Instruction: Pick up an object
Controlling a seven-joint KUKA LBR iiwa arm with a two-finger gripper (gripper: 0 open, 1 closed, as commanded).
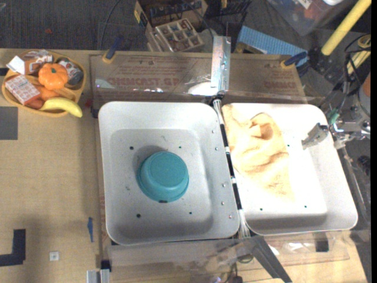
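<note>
An upturned teal bowl point(164, 175) sits in the middle of the left white bin point(115, 128). A crumpled pale yellow cloth point(259, 149) lies in the left half of the right white bin point(333, 208), reaching up towards its far-left corner. My gripper point(314, 135) hovers small at the right bin's right rim, near the far side, a good way right of the cloth and touching nothing. Nothing is seen held in it.
A yellow dish of toy fruit point(44, 87) stands on the bench at the far left. Cardboard sheets point(153, 75) and a metal bracket point(221, 63) lie behind the bins. Cables and hardware point(353, 122) crowd the right edge beside the gripper.
</note>
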